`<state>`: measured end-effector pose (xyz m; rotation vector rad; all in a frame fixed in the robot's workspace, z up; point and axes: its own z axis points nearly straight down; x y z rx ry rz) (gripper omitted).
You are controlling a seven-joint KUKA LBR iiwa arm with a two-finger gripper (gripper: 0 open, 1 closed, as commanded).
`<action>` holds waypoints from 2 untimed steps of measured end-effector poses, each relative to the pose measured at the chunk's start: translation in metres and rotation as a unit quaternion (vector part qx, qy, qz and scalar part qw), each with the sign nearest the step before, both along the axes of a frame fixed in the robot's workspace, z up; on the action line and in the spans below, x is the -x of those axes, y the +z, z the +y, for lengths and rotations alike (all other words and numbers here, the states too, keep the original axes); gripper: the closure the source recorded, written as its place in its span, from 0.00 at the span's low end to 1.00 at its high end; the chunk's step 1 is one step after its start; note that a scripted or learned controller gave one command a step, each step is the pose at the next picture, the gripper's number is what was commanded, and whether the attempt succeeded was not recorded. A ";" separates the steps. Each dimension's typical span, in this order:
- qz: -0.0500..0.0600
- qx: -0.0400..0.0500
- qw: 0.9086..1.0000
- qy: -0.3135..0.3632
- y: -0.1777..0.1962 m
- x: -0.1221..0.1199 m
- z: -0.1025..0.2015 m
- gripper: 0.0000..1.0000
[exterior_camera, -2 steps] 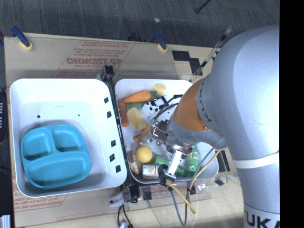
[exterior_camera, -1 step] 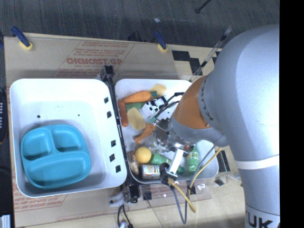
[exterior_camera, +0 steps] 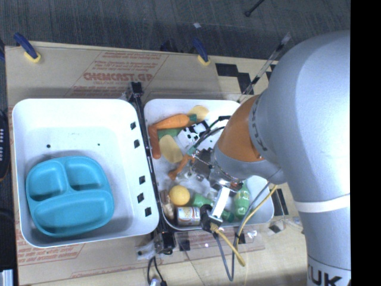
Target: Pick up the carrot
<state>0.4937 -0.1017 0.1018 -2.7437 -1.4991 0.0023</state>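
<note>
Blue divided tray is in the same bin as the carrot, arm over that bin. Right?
No. The camera view shows the blue divided tray in the other bin, away from the carrot; the arm is indeed over the carrot's bin.

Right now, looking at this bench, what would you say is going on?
A grey robot arm reaches into the right bin, which is crowded with food and containers. Its claw is down among them. The carrot lies near the bin's far edge, not yet picked up. The left bin holds a blue tray.
</note>
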 end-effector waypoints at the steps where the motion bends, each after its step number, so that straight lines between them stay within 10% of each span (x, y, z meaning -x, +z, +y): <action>1: -0.002 0.003 1.000 -0.008 0.091 0.017 0.052 0.00; 2: 0.001 0.003 0.997 0.075 0.089 0.018 0.096 0.00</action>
